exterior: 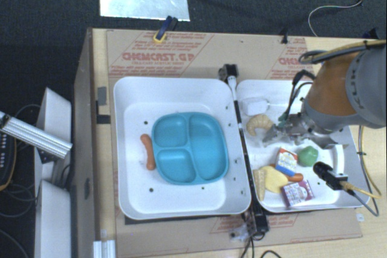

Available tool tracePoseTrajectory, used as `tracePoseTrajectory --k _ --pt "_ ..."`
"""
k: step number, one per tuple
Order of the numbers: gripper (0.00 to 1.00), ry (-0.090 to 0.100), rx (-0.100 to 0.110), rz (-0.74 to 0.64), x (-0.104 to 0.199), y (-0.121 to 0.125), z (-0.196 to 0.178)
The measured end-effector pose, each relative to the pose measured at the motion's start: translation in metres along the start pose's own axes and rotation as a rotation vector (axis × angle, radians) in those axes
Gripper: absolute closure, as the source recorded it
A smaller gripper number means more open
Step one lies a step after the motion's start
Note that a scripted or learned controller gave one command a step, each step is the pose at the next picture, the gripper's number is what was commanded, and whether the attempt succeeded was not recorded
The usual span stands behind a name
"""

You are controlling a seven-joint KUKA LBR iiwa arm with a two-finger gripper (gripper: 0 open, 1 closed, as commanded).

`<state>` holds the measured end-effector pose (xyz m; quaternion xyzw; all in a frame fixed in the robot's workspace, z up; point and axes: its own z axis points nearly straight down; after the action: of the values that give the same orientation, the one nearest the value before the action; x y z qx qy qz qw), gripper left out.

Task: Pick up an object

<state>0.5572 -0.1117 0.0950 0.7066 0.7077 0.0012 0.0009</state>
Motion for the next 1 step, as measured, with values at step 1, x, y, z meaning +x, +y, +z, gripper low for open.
tracePoseTrajectory --k 1 --pt "0.0 0.0 0.002 0.001 0.0029 -0.0415 0.0108"
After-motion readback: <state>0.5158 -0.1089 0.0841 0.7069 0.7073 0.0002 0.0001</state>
